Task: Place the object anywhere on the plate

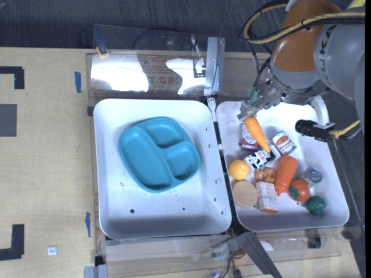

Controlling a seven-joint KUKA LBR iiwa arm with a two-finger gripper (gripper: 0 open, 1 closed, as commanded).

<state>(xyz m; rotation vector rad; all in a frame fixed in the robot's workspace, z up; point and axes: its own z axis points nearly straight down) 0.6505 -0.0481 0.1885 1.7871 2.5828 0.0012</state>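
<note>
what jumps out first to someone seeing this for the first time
The blue plate with three compartments, lying in the left bin, draws the eye first. Next comes the heap of toy food in the right bin, with a carrot at its top end right under the claw. The grey arm with its orange band reaches in from the upper right.

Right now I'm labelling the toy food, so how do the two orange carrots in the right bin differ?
The upper carrot is slimmer and lies just below the tool, at the pile's top; the lower carrot is thicker and sits lower, among the other toys. The upper carrot's narrow end points toward the lower right; the lower carrot's narrow end points down-left. Both are orange and lie in the right bin.
</note>
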